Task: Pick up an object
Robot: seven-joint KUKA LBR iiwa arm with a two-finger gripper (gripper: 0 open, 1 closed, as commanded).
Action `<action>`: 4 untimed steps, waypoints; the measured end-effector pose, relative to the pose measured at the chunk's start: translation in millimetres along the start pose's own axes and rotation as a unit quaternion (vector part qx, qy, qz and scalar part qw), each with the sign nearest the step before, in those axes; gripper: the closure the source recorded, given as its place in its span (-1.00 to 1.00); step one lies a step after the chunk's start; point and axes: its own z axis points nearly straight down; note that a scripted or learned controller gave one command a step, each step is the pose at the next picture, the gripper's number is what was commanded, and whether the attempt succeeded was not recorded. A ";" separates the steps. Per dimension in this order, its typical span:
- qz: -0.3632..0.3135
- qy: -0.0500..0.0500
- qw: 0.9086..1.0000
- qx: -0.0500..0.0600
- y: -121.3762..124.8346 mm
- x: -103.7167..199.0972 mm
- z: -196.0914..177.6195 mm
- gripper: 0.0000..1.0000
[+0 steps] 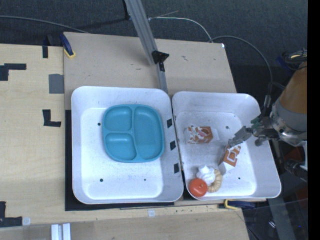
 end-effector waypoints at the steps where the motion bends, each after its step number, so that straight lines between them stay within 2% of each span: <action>1: 0.000 0.000 1.000 0.000 0.0 -0.3 -0.1 -1.00; 2: 0.000 0.000 1.000 0.002 8.9 2.4 50.7 -1.00; 3: 0.000 0.000 1.000 0.003 4.5 5.3 114.8 -1.00; 4: 0.001 -0.001 1.000 -0.001 4.7 5.4 115.7 -1.00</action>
